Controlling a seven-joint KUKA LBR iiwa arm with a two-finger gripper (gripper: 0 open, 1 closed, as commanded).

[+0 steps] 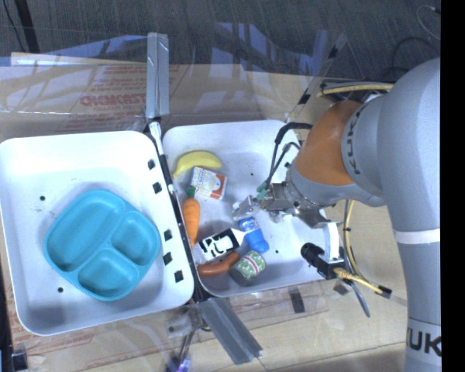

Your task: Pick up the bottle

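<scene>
The bottle (pixel 251 233), small and clear with a blue label, lies on its side near the middle of the right bin (pixel 240 134). My gripper (pixel 257 201) hangs just above and behind the bottle's upper end, reaching in from the right below the orange wrist band (pixel 329 155). From this angle it is unclear whether the gripper touches the bottle.
Around the bottle lie a banana (pixel 198 161), a small carton (pixel 208 183), a carrot (pixel 191 217), a black-and-white pack (pixel 219 243), a sausage (pixel 215 267) and a can (pixel 249 266). The left bin (pixel 31 161) holds a blue divided plate (pixel 101 242).
</scene>
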